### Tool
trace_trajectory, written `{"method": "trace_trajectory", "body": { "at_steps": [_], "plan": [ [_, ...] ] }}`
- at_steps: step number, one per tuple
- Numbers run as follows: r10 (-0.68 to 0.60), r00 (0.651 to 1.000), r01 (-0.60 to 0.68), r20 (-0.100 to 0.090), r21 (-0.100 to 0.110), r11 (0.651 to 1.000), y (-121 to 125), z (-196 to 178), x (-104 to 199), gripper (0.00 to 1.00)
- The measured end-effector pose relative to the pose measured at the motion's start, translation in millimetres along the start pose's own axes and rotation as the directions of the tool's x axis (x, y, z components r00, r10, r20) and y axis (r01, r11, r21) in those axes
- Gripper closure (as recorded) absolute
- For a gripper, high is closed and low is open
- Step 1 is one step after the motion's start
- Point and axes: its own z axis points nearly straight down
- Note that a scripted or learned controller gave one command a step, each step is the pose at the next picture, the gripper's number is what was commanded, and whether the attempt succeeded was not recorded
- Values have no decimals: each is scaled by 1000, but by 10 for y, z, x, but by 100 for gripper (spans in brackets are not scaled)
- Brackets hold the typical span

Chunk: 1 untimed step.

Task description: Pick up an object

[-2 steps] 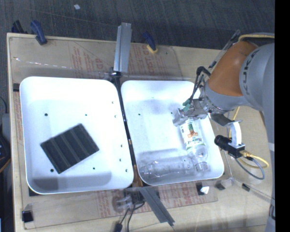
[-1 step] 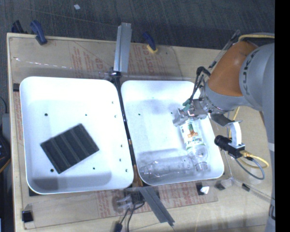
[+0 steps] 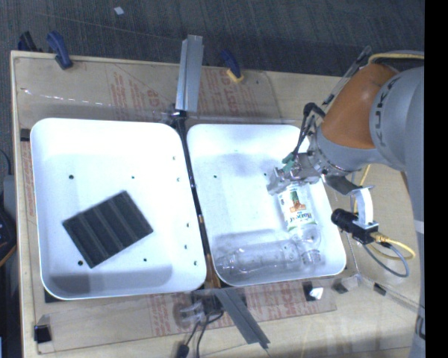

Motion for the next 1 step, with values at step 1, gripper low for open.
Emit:
{"method": "trace_trajectory", "body": {
  "at_steps": [1],
  "plan": [
    [123,992,-123,-2,0,992,5,-1404,331,0]
  ]
}}
